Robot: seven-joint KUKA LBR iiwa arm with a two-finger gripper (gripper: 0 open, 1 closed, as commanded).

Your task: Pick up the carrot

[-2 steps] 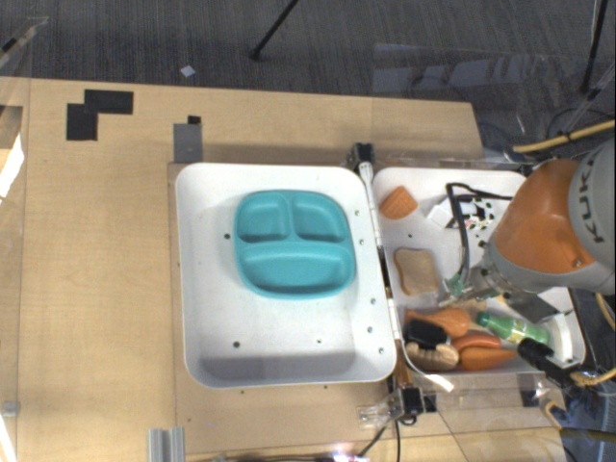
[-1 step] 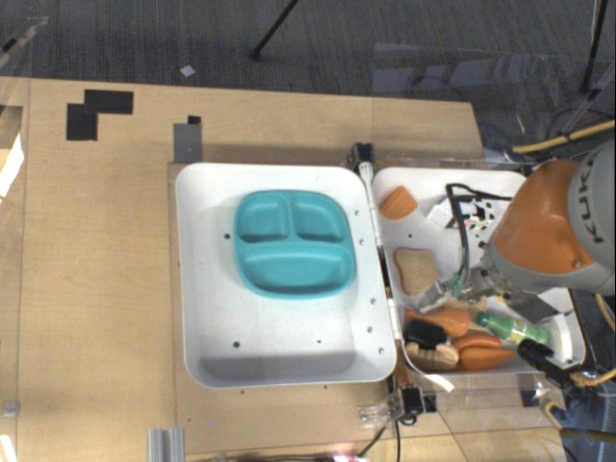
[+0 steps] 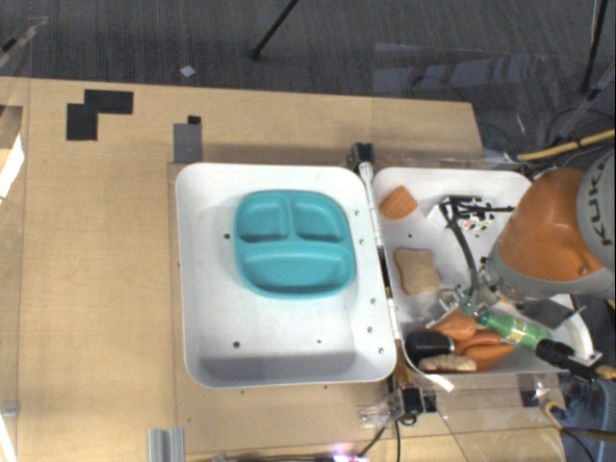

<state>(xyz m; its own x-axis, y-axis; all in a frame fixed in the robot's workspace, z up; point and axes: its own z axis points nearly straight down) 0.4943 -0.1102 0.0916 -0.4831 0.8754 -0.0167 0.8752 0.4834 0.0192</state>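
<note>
The carrot (image 3: 484,354), long and orange, lies at the front of the right bin (image 3: 500,179), partly under other items. The gripper (image 3: 460,303) hangs low just above and behind the carrot, its metal tip close to the pile. The arm's orange band (image 3: 544,231) and grey wrist cover the bin's right half. A green bottle-shaped object (image 3: 507,328) lies across the carrot's right part.
A smaller orange wedge (image 3: 397,201) sits in the right bin's back left corner. A tan bread-like piece (image 3: 417,270) lies left of the gripper, and a black item (image 3: 424,343) left of the carrot. A teal divided plate (image 3: 293,243) rests in the left bin (image 3: 207,345).
</note>
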